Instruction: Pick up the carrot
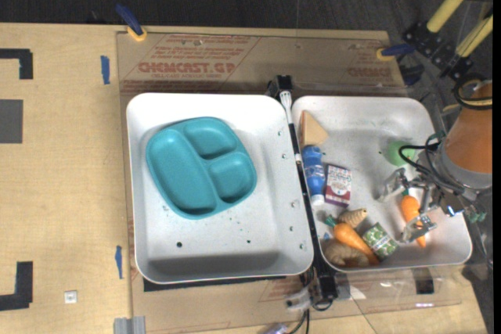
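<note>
Bench carries two white bins side by side, sitting on a clear sheet with red lettering. Left bin holds a teal divided plate, roughly centred, tilted a bit toward the bin's far-left corner. Right bin holds the clutter. Arm comes in over the right bin's right edge, orange band visible, cables trailing below it. Gripper is down inside the right bin near its right wall, fingers spread around an orange piece, the carrot; it sits between the fingers, but contact on both sides isn't clear, so I can't tell if it's actually gripped. A second orange carrot-like item lies near the bin's front edge, left of centre, touching a green-labelled packet on its right and a brown lumpy item at the front-left corner. Blue bottle lies along the left wall, a small maroon and white box just beside it. Tan wedge is at the far-left corner. Green object sits toward the right wall, partly behind the cables.
</note>
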Tool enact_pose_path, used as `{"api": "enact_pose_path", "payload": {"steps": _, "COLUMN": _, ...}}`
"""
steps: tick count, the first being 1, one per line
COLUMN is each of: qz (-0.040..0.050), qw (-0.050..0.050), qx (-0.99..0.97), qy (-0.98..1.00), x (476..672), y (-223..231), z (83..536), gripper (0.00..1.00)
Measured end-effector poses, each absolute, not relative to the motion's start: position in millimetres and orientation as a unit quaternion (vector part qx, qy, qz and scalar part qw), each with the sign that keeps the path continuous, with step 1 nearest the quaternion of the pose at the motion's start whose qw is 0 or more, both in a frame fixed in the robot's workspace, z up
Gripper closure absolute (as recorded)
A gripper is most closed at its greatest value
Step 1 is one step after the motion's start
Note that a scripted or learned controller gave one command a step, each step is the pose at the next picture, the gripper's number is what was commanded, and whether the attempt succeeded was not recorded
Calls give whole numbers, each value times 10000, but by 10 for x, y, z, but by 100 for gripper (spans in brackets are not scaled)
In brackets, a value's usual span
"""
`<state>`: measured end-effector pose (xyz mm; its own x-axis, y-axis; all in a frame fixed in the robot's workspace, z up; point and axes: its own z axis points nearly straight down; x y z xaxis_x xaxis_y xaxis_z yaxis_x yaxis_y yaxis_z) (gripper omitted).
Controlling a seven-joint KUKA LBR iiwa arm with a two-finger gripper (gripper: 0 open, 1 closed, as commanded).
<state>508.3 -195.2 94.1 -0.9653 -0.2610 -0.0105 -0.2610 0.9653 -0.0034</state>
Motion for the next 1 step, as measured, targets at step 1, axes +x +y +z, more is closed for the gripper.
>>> {"api": "enact_pose_path", "payload": {"steps": 1, "qz": -15, "qw": 85, "qx": -1323, "qy": 9912, "x": 5104, "y": -1939, "z": 1041, "gripper": 100}}
